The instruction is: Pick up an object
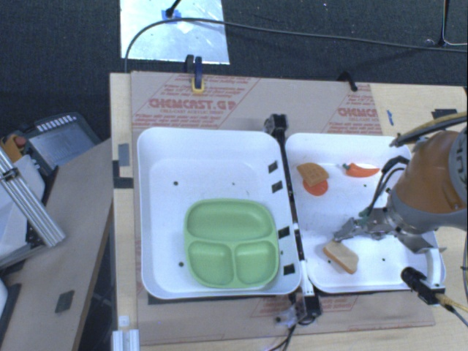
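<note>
Tray (pixel 231 241) in left bin (pixel 157 196); pincer (pixel 344 234) over right bin (pixel 322 276).

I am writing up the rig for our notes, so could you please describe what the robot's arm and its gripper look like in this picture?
The arm enters from the right as a rounded body: a broad orange band above a grey wrist section. Dark cables loop along it, with a yellowish one arching over the top. The gripper is a slim, grey metal piece tapering to a point. A black fitting sits lower down near the bin's corner.

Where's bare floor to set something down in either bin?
Left bin: bare strip behind the green tray. Right bin: crowded, with toast, carrot at back, bread and gripper in front; bare between them.
</note>
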Robot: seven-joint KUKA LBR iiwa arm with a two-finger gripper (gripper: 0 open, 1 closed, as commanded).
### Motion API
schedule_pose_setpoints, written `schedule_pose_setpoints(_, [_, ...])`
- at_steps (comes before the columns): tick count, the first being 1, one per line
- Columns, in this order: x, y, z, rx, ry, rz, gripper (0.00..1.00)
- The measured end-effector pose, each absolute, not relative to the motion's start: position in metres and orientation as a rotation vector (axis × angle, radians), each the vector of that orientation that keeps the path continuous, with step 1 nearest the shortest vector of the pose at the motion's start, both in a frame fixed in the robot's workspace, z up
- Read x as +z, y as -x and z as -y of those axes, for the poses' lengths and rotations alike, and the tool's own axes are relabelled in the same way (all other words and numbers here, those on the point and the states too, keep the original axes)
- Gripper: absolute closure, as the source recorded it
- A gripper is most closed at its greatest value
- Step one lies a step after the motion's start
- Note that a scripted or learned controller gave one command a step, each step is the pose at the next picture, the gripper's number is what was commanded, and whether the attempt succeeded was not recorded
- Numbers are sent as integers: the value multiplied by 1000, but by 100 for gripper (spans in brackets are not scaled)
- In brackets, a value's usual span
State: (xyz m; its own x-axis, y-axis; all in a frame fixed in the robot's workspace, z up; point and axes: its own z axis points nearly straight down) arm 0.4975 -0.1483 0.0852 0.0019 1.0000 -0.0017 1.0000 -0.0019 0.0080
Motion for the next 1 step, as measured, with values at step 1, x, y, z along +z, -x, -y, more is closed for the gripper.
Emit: schedule_pose_setpoints(1, [96, -497, 148, 4, -2218, -2220, 100])
